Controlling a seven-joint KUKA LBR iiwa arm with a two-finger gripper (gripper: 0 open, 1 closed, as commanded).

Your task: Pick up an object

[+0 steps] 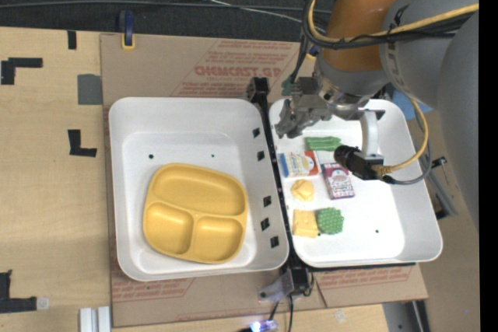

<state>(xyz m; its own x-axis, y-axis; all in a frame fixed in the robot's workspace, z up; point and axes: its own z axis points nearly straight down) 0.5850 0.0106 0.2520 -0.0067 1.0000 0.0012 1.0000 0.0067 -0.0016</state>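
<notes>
Camera view: you've got the end effector (294, 123) at the top-left corner of the right bin (412, 245), just above the small items. I can't tell its state from here, it's a dark blur against the wrist hardware. Nothing visibly held.

Candidates all sit in the left half of the right bin, bunched in a loose column:
- green flat piece (322, 143), closest to the end effector, just below-right of it. Looks thin and light, probably a toy food item; low profile, so you'd need to come down nearly to the bin floor and pinch across its short width.
- red-and-white packet (298, 164), just beside the bin's left wall. Flat, likely slippery, wall crowds the approach. Poor pick.
- purple box (338, 183), small, looks stiff with straight sides. Best grip in my view: take it across the narrow sides.
- small yellow lump (302, 190), rounded, may roll out of the pinch.
- yellow wedge (306, 224) touching a green knobbly piece (331, 221). Touching, so expect one to drag the other.

All look light and not fragile.

Left bin (124, 167) holds a yellow divided tray (194, 212), too wide for a two-finger pinch except at the rim. Skip it.
</notes>
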